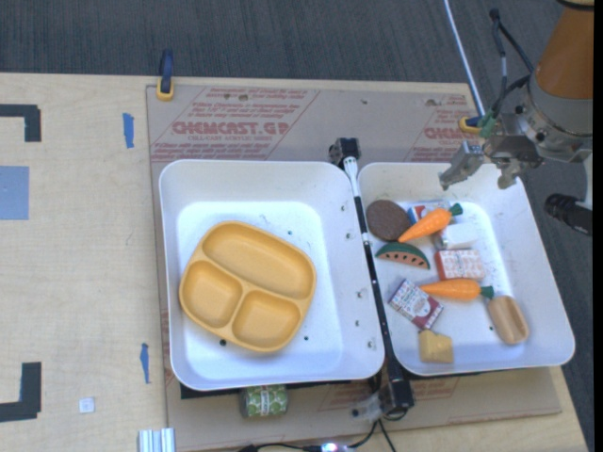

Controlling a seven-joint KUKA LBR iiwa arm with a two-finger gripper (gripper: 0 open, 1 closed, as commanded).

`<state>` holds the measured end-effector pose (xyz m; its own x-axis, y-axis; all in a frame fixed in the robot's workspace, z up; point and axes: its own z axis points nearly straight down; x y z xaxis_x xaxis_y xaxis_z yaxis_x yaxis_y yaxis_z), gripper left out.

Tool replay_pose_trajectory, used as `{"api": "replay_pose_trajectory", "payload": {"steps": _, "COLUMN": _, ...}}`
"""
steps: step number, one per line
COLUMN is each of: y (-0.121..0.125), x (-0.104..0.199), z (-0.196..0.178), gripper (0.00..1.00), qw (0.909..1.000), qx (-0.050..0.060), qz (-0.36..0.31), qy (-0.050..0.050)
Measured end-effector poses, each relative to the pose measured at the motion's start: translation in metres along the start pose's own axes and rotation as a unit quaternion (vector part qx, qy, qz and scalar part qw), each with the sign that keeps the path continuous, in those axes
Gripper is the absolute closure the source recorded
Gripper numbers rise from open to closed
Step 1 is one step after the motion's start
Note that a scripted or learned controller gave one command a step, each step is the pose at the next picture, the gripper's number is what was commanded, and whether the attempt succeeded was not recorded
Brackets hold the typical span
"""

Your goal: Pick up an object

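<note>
The right bin (537, 252) holds several toy foods: a brown round patty (385, 219), a carrot (431, 223), a watermelon slice (403, 255), a pink-white packet (460, 264), a second carrot (456, 290), a red-white packet (415, 305), a cheese wedge (434, 347) and a bread roll (508, 319). My gripper (482, 169) hangs open above the bin's far edge, beyond the upper carrot, with nothing between its fingers.
The left bin (179, 196) holds a yellow three-compartment plate (247, 285). A black clamp (345, 149) sits at the far end of the divider between the bins. A green can (265, 401) lies below the left bin's near edge. The arm comes in from the upper right.
</note>
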<state>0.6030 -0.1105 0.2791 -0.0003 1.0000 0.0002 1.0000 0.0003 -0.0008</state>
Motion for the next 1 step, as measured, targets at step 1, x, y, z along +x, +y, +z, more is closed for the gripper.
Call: {"api": "replay_pose_trajectory", "payload": {"steps": 1, "y": 0.0096, "x": -0.0104, "z": 0.1595, "gripper": 0.00, "qw": 1.0000, "qx": -0.003, "qz": 0.000, "qy": -0.001}}
